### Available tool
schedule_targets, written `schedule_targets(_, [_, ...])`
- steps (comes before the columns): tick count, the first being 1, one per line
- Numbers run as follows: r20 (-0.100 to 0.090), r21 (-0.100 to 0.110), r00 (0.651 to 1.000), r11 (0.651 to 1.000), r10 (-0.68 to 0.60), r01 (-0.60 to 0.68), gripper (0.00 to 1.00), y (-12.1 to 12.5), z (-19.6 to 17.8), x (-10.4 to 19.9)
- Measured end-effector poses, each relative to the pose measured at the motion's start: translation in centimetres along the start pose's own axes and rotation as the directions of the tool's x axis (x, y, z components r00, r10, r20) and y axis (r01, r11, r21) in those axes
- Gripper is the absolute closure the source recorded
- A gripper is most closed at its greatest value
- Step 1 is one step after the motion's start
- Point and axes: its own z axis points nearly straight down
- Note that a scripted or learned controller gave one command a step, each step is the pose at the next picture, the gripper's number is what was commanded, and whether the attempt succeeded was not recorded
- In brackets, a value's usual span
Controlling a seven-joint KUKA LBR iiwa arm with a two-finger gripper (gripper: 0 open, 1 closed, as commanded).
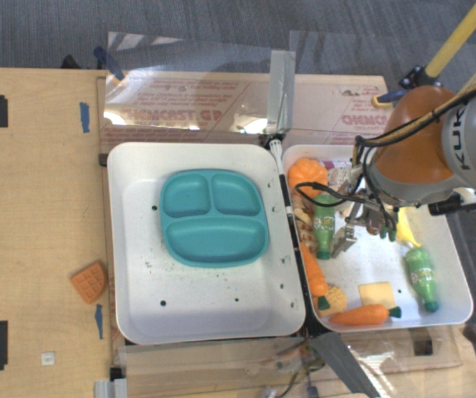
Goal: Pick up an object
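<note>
Tool [356,222] hung low in the right bin [458,301], its state unclear to us; a green bottle [324,225] lay just beside it. We judged the reach underway, grasp unconfirmed.

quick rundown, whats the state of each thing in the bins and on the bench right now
teal tray: flat in left bin, nothing on it
gripper: low in right bin, beside a green bottle
green bottle: at gripper, grip unclear
second green bottle: lying down, right side
carrot: lying along front wall
yellow block: flat, behind carrot
orange pumpkin: back left corner
waffle: on bench, outside bins
</note>
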Motion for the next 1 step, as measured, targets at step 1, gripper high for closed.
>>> schedule_targets(1, [-0.001,0.000,0.992,0.992,0.127,-0.127,0.00,-0.15,-0.02,0.78])
